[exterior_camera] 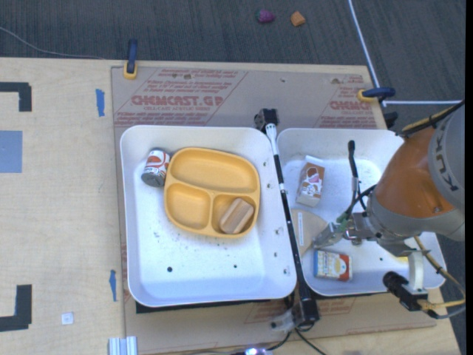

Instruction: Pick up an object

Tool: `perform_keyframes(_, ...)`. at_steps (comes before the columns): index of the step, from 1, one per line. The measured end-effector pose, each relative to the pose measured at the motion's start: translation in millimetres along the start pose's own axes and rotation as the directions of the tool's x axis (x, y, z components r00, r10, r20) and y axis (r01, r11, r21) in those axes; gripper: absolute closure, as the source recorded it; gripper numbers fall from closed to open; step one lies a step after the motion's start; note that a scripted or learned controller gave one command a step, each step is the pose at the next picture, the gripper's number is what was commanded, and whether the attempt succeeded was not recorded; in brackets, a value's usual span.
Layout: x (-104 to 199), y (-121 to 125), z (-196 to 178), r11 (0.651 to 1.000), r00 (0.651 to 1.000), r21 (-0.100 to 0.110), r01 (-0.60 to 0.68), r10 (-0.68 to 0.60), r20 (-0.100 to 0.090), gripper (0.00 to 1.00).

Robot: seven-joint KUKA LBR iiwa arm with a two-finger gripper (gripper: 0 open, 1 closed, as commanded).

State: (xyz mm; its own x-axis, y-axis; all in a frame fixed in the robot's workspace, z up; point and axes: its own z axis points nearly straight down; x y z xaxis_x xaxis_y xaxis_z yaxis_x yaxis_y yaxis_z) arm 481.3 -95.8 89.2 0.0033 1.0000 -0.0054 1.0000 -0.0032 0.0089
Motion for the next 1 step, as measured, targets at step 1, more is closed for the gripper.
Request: perform_keyframes(1,-4.7,2.8,-11.4,1.000,1.000,-0.014,-0.003,0.004,0.013,1.00)
